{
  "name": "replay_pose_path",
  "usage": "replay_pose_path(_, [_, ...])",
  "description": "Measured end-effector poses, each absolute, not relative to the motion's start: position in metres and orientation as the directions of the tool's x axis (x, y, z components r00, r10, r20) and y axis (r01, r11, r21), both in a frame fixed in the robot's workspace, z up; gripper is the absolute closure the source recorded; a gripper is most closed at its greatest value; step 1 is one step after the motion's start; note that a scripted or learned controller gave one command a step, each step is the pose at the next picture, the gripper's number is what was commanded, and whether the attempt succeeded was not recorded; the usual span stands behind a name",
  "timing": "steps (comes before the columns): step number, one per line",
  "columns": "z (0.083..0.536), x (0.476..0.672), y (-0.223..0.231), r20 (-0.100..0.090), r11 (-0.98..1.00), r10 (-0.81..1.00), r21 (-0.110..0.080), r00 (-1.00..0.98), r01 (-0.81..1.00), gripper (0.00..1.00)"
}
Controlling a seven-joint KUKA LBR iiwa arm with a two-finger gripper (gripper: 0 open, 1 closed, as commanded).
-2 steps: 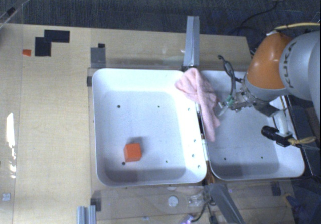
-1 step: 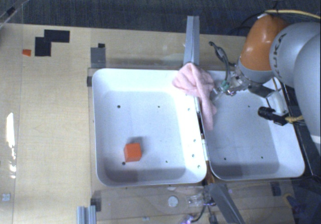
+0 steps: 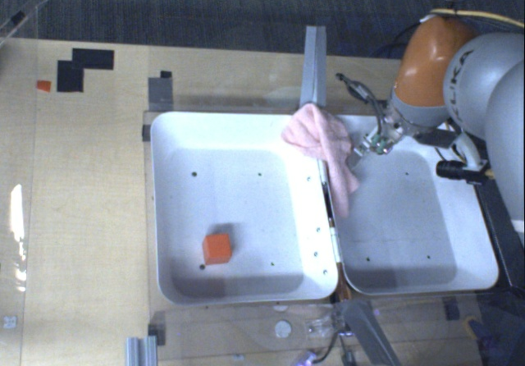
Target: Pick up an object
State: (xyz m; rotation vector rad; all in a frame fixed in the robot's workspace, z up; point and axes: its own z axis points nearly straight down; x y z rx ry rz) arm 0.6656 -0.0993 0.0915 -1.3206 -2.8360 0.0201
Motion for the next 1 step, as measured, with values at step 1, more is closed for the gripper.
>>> replay_pose_path(1, [0.1056,0.6723,-0.0964,-0.014,0.646,0.763,0.007,-0.646,0.763,1.00])
